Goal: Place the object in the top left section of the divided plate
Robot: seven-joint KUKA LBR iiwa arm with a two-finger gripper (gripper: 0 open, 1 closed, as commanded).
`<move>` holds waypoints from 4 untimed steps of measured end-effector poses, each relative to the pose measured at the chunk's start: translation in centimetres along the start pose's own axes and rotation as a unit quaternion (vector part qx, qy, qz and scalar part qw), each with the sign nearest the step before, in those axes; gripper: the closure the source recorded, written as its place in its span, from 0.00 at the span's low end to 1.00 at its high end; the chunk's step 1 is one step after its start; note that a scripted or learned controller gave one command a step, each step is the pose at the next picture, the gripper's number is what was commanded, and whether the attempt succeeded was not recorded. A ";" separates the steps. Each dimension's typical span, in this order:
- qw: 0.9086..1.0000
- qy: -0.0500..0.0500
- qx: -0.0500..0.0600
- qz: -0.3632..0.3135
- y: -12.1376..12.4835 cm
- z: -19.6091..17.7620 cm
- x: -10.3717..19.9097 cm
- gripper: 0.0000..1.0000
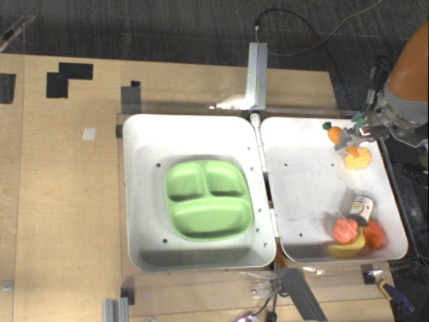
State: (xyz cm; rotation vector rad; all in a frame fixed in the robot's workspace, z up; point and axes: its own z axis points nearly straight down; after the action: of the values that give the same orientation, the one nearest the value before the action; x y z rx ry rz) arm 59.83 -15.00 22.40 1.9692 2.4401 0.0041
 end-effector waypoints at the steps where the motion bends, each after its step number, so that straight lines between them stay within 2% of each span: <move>1: 0.997 0.000 0.000 0.073 0.9 -2.6 -1.3 1.00; 2: 0.998 0.001 0.001 0.055 -7.8 1.6 5.9 1.00; 3: 1.000 0.001 0.001 0.027 -10.3 7.4 4.7 1.00; 4: 0.999 0.001 0.000 0.033 -2.1 3.8 8.8 1.00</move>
State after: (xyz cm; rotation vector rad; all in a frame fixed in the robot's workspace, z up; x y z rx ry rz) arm 55.98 -6.82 18.53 2.0507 2.3750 0.0053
